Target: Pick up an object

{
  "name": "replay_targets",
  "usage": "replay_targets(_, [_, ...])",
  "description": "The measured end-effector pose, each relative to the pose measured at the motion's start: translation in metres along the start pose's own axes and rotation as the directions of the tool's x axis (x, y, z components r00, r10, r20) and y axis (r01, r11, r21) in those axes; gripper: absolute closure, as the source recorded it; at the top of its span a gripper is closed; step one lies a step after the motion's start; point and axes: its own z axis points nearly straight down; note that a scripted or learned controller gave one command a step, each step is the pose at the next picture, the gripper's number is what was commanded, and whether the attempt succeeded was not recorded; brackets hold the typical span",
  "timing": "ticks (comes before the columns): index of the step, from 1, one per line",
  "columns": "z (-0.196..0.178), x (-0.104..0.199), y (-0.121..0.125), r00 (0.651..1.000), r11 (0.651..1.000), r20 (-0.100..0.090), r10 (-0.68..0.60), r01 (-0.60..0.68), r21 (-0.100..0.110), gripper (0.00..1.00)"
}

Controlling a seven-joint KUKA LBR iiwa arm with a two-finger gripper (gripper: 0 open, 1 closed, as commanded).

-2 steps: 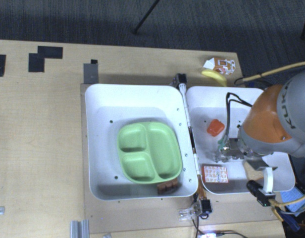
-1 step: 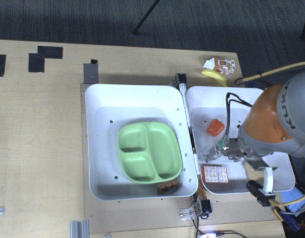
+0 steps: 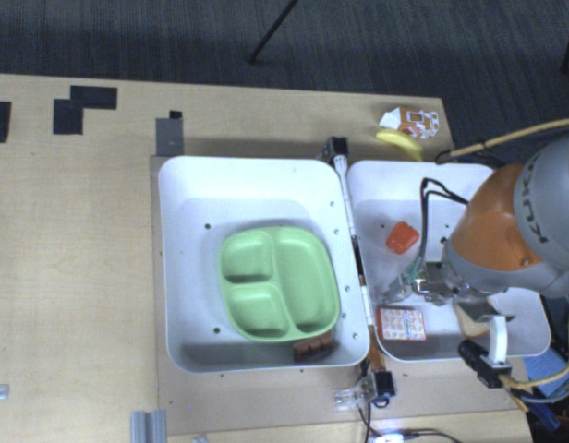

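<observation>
— Grey arm (image 3: 534, 229) with its orange band fills the right side, reaching down into the right bin (image 3: 377, 187). What's left of it?

— Left bin (image 3: 183, 247), holding a green divided plate (image 3: 280, 282) with a small brown thing (image 3: 312, 347) at its near edge.

— And by the gripper (image 3: 409, 284)?

— An orange object (image 3: 403, 238) just beyond it, a small printed packet (image 3: 401, 323) just nearer. Jaws: cannot tell whether wide or closed.

Partial white lettering, apparently "KU", stood on the grey arm housing (image 3: 554, 212) at the frame's right edge. The small red-and-white printed card (image 3: 402, 323) near the right bin's front edge carried print too small to read. Same with the orange-and-white wrapper (image 3: 416, 121) beyond the bin's far edge.
</observation>
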Motion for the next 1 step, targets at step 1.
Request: replay_targets(1, [-0.0115, 0.0003, 0.0025, 1.000, 1.000, 0.000, -0.004, 0.004, -0.006, 1.00])
